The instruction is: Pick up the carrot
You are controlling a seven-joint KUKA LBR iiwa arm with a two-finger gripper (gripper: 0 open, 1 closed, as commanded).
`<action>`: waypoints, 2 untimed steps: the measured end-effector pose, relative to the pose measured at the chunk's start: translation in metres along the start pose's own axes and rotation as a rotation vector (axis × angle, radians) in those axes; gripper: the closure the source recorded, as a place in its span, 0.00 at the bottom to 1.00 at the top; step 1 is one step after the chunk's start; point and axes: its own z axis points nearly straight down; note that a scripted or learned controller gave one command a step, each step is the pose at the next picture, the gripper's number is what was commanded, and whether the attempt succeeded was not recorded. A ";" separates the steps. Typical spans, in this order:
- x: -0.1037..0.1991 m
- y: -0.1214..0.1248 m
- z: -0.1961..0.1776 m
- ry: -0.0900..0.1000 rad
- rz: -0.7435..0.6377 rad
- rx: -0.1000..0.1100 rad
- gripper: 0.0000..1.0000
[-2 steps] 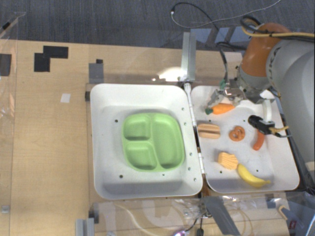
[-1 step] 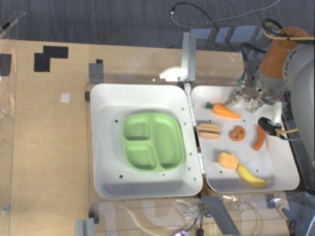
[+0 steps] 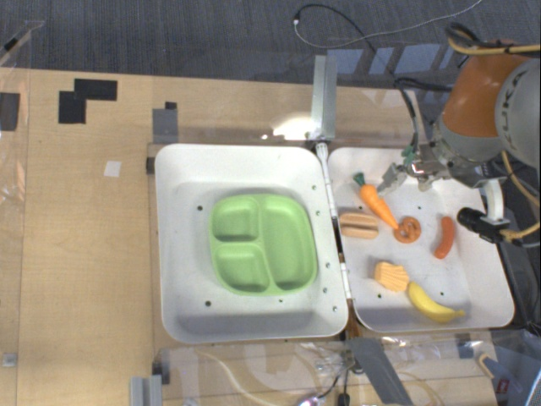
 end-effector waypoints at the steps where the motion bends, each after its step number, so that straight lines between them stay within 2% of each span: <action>1: 0.035 -0.014 -0.014 0.001 -0.051 0.001 0.00; 2: 0.021 -0.013 0.057 -0.001 -0.273 -0.001 0.00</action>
